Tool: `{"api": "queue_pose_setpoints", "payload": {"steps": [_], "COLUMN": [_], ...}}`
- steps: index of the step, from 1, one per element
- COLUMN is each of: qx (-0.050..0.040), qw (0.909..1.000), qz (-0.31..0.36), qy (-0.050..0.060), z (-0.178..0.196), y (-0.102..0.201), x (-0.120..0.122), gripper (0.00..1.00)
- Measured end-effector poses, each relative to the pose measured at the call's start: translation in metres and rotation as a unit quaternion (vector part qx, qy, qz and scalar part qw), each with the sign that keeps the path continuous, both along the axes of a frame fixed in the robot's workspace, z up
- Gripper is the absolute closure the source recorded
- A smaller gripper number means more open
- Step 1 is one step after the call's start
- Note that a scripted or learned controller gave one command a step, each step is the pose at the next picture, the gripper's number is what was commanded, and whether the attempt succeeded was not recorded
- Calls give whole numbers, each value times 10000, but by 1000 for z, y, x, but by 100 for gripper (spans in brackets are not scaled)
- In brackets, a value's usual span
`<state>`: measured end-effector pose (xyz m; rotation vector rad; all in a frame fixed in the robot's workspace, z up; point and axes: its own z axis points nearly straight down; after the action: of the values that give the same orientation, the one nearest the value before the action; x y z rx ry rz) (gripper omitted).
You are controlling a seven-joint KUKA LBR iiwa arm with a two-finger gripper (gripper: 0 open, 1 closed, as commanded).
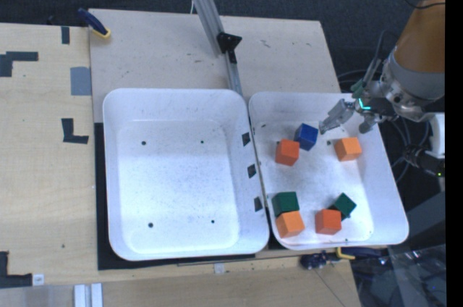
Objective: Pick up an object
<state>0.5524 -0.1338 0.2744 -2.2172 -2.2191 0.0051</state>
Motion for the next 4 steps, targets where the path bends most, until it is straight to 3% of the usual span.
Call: {"api": "queue_pose_setpoints", "payload": {"steps": [1,4], "qx": [-4,-5], "qw": [10000,10000], "qz": [8,0], "qy": [-22,4], "z": [2,-135], "y": [0,-3], "x": [1,-9], "gripper": [0,0]}}
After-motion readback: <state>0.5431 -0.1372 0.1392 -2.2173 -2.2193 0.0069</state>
